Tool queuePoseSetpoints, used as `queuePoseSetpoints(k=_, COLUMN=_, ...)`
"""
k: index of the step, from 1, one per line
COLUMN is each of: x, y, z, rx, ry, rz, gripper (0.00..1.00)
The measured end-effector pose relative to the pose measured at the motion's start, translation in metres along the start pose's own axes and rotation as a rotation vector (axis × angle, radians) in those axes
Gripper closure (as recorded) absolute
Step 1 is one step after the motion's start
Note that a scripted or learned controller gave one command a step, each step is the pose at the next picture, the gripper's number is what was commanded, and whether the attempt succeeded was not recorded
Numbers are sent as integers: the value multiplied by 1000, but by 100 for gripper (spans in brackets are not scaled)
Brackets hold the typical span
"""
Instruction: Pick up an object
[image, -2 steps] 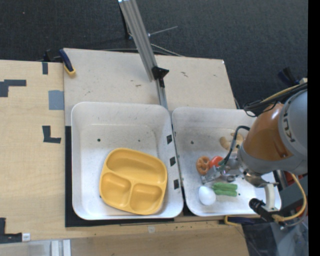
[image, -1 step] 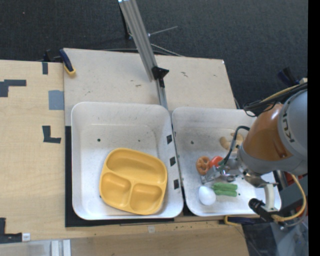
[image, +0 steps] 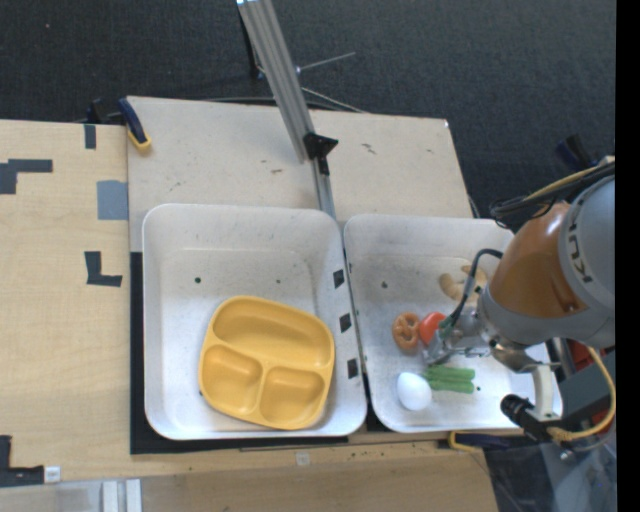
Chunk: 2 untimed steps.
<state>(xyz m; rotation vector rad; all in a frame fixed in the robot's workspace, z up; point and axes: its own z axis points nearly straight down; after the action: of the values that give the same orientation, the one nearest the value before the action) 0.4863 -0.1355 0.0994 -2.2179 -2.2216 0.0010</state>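
Note:
In the right bin (image: 400, 240) lie an orange pretzel-like piece (image: 406, 330), a red item (image: 431, 325), a green item (image: 452, 380), a white egg (image: 413, 391) and a tan item (image: 456, 283). My gripper (image: 441, 349) reaches in from the right and hangs low between the red item and the green one. Its tip is just above the green item's left end. Nothing shows between its fingers.
The left bin (image: 180, 240) holds a yellow divided tray (image: 267, 361). A metal pole (image: 290, 95) slants down to the rim between the bins. The arm's orange band (image: 535, 265) and grey wrist cover the right bin's right side.

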Motion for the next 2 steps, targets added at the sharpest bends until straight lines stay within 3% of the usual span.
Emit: queuePoseSetpoints(k=2, x=-8, y=3, z=-121, rx=-7, ry=-3, rz=0, gripper=100)
